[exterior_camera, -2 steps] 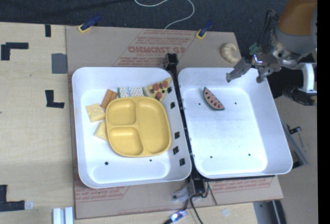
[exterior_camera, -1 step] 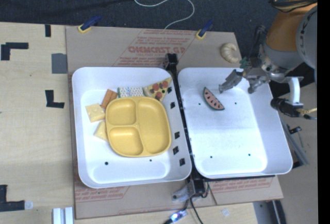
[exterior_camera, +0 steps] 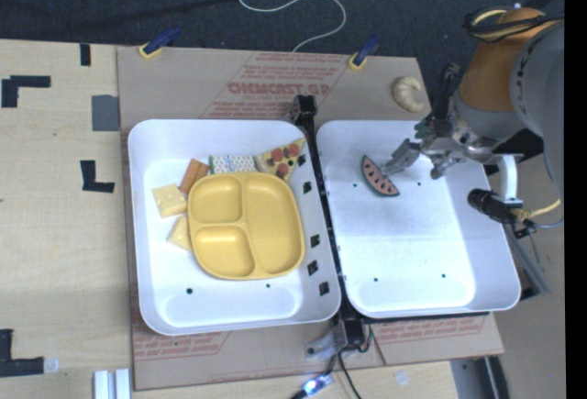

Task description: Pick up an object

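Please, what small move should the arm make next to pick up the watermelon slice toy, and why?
Probably shift the pincer slightly toward the left bin and lower it. The small red-and-green watermelon slice toy lies on the floor of the right white bin, and the pincer's tips sit just beside its upper right end, with nothing between them yet.

Claw point(exterior_camera: 415, 160) angled leftward, fingers spread

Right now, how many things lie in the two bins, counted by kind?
Yellow plate: 1
Watermelon slice: 1
Pizza slice: 1
Pale squares: 2
Brown stick: 1
Patterned piece: 1
Total: 7
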Available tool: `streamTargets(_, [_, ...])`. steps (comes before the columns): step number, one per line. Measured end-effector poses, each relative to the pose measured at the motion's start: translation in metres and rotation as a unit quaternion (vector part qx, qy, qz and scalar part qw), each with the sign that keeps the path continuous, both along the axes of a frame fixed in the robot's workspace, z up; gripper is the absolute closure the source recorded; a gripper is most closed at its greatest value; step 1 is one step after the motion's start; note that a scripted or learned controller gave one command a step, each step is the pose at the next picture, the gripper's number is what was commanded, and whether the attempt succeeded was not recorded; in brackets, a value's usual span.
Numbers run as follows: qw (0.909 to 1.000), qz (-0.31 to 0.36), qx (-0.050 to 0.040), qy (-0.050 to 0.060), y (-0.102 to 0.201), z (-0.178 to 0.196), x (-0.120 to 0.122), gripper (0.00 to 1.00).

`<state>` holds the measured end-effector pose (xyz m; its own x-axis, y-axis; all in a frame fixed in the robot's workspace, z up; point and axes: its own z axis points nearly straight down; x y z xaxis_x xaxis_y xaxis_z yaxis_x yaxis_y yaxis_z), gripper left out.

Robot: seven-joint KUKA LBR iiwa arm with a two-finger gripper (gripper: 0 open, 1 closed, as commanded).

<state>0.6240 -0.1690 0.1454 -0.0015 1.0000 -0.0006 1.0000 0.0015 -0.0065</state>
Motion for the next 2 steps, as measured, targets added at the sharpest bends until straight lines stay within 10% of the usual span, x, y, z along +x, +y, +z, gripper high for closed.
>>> streamTargets(2, [1.0,0.001,-0.0008,-0.002,0.003,-0.062,-0.001,0.0])
